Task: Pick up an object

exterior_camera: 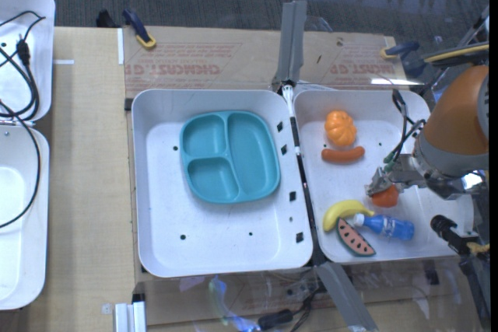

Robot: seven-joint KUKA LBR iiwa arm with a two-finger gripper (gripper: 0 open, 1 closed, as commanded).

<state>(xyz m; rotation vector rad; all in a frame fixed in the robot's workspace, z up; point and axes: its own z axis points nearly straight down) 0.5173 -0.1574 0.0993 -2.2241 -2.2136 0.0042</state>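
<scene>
The grey KUKA arm (455, 138) reaches in from the right edge of the camera view, its broad orange band (461, 109) sitting above the wrist. Below the band, the grey wrist section narrows and angles down and to the left. The two-finger gripper (381, 185) hangs low at the arm's tip, pointing downward. A dark cable (403, 132) loops along the wrist's left side. The fingers are too small and blurred in this view to read their spacing.
</scene>
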